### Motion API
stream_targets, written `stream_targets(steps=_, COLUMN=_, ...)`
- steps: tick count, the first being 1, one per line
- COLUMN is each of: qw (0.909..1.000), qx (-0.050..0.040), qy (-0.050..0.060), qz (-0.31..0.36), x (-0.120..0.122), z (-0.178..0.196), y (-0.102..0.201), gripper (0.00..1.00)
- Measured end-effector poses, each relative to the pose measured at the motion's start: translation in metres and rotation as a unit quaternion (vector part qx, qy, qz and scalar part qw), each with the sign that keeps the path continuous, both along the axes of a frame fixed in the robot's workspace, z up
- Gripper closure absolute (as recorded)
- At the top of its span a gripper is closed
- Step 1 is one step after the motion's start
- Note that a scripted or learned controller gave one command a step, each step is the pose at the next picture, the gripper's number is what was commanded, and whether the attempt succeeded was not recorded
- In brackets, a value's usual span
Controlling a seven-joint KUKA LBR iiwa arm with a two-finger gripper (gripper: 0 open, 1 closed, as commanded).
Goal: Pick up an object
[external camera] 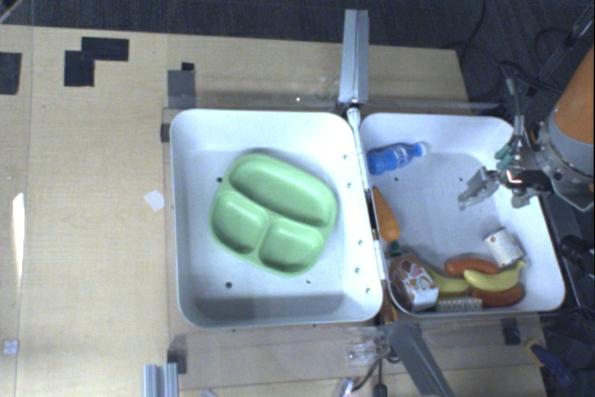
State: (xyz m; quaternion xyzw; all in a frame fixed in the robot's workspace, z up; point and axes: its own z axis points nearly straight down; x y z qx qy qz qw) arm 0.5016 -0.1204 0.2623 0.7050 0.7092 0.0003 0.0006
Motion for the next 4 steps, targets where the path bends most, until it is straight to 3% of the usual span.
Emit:
stream_targets(steps=1, qw=0.9987, qx=0.0025, qy=-0.001, qz=0.052, x=-0.011, z=-0.165, y=-0.046, gripper=0.0)
stream_targets(steps=2, qw=1.0, qx=-0.0003, qy=-0.005, qz=-0.005, x=0.031, z=-0.173, y=-0.033, gripper=0.0)
stream_targets(steps=3, qw=1.0, qx=0.0001, qy=-0.008, qz=-0.003, x=0.034, z=-0.163, y=-0.032, gripper=1.0)
stream_targets(steps=4, qw=0.9988, qx=-0.0002, qy=-0.001, qz=-0.049, x=0.011, z=-0.042, y=-0.003, gripper=1.0)
